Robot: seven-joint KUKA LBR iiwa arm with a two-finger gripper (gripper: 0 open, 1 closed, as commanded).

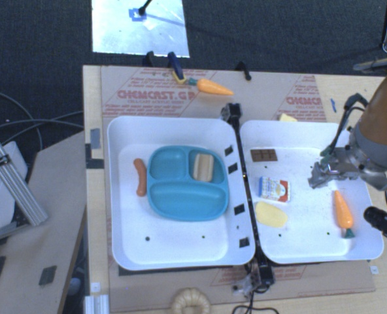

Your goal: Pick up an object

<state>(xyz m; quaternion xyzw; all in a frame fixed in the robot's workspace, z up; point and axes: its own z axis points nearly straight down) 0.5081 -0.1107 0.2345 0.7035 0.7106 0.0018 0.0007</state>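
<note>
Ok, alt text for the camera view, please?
The gripper hovers in the right bin just above a toy carrot. The left bin holds a blue divided plate beside a toy sausage.

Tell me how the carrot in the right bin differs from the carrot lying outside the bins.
The carrot in the right bin lies inside on the white floor, near the gripper; the carrot outside the bins lies on the cardboard behind them. The first points its green end toward the camera, nearly lengthwise; the second lies crosswise, green end left. Both are orange toy carrots.
</note>
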